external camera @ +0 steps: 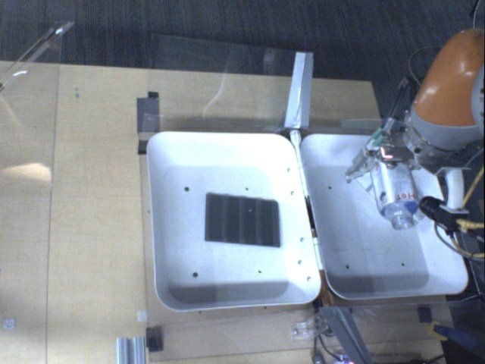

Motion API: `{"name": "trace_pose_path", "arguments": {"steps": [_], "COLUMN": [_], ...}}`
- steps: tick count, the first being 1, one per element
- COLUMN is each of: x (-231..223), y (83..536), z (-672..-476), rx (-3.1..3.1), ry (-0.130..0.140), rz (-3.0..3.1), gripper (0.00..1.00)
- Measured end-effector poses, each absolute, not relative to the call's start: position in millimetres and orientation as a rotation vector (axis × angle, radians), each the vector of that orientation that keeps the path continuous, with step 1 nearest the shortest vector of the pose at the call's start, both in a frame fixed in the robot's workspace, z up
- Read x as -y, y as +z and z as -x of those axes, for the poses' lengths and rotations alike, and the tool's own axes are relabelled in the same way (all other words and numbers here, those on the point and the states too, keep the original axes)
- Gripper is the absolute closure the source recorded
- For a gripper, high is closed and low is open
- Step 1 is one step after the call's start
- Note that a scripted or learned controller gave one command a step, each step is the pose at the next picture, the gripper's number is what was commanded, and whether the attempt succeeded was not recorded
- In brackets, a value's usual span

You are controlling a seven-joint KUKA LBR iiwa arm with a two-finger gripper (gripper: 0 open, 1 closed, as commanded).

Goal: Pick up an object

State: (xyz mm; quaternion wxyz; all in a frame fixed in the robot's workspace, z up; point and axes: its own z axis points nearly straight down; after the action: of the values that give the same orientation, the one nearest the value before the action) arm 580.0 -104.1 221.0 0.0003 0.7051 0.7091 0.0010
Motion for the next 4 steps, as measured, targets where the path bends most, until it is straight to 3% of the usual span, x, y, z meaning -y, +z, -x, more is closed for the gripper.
{"name": "trace_pose_path", "arguments": {"steps": [1,2,3,4], "x": [173,196,206,205], "y": [175,114,101,143], "z": [-579.5,-576.7,-652.0,-612.4], "rx": [-2.276,-2.345,-2.446,-2.749], "ry": [0.003,0.007,0.021,0.005], "rz": [-2.162,-2.080,-1.923,-1.505], "gripper": [0.00,0.00,0.00,0.00]}}
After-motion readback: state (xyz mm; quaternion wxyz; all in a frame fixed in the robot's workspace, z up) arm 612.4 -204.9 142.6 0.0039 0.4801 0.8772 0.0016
